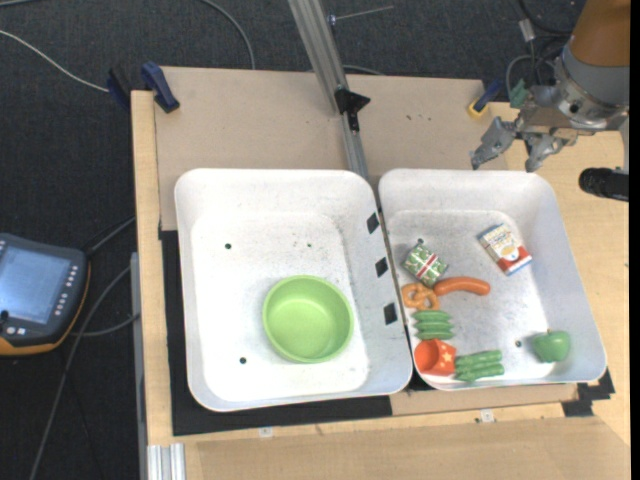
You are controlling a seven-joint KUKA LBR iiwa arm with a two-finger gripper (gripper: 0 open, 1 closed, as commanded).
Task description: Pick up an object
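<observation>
Gripper (512, 150) hangs released above the worktop (420, 118), behind the right bin (565, 238).

In the camera view you see the gripper with its two fingers spread apart and nothing between them, just outside the far rim of the right bin. In this bin you find a small carton (504, 247) near the far right side, a striped packet (424, 263) near the middle, an orange carrot (450, 290) just below it, a green pea pod (433, 323), a red pepper (434, 356) touching a green bean bundle (479, 365) at the near rim, and a green pepper (551, 345) in the near right corner. The left bin (200, 218) holds a green bowl (307, 318), upright.
</observation>
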